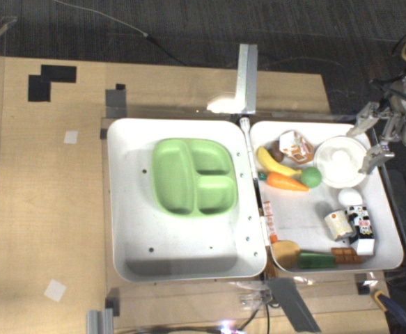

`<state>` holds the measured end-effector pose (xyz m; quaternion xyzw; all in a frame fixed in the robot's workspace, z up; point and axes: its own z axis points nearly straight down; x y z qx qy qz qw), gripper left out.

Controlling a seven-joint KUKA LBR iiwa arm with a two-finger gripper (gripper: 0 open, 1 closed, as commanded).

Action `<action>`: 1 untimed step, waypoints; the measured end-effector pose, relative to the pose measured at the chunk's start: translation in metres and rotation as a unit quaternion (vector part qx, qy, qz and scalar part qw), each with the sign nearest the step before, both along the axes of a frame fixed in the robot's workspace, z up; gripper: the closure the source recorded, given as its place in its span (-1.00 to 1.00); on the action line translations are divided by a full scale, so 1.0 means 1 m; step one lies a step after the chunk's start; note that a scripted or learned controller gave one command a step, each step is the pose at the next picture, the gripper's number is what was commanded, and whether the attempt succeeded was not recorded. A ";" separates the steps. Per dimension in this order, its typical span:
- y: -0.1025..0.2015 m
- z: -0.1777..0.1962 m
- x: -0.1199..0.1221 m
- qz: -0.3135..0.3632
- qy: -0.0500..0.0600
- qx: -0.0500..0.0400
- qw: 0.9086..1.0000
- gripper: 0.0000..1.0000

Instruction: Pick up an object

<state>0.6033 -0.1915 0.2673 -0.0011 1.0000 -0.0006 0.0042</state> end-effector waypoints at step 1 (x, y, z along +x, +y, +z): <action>0.010 -0.109 -0.057 -0.101 0.004 0.001 0.995 -1.00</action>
